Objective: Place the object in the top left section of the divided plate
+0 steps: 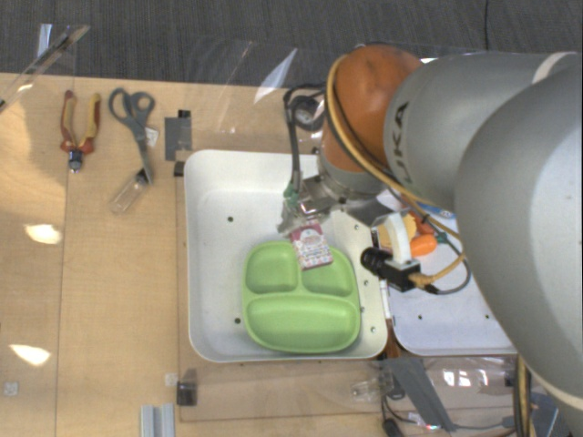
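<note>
Two white bins sit side by side on our bench, and the left bin has plenty of bare floor along its left and top sides, so that's where the open room is. The green divided plate is tucked toward the bin's lower right, its right rim close to the bin wall, so things are tight on that side. The grey arm with its orange band fills the right of the frame and covers most of the right bin.

The gripper hangs near mid-frame, just above the plate's top edge. We can't tell how far its fingers are spread, or whether they actually have hold of anything.

The object is a small card-like packet, white with pink-red print, lying right below the gripper over the divider between the plate's two upper sections. Pliers and scissors lie at upper left, well apart from the bins.
</note>
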Robot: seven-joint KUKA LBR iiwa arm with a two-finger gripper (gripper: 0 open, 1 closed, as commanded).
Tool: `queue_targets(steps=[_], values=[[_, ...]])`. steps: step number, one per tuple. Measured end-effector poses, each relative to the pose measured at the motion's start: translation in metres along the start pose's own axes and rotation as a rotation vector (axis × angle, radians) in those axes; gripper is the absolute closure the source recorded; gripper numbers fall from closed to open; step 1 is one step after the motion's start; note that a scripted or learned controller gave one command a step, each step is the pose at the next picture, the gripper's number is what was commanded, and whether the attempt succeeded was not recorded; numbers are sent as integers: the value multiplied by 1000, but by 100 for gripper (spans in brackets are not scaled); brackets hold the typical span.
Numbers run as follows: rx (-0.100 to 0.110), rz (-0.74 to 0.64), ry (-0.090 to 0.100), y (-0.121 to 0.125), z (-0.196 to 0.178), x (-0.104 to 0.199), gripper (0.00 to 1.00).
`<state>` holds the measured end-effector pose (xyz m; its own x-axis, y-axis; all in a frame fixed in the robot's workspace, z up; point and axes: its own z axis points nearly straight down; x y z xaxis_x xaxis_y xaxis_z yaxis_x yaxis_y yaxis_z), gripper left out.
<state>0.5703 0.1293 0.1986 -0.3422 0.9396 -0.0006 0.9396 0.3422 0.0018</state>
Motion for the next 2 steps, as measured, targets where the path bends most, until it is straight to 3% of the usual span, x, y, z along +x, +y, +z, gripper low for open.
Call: queue_targets(steps=[1,2], values=[[0,23,1,-13,48,52,100],[-1,23,1,-13,48,52,0]])
